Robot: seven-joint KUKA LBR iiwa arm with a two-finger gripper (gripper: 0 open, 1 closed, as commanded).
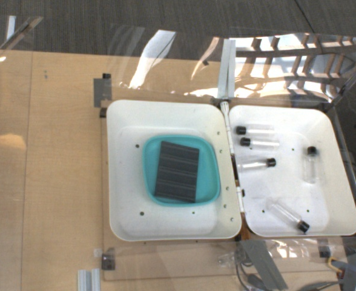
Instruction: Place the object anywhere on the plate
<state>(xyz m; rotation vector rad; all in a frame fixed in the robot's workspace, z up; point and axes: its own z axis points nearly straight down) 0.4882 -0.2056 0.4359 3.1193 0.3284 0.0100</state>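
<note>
Dark ribbed block [177, 172] resting flat on teal plate [158, 194] in left bin [123, 220], five clear black-capped vials [256, 162] scattered across right bin [341, 220], wooden bench [45, 162] beneath

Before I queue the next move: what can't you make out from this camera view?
- Plate centre: covered by the dark ribbed block lying on it.
- Clear vials in the right bin: the glass blends into the white floor; contents too faint to tell.
- Hardware below the bins: cut off by the bottom edge and seen through glare.
</note>
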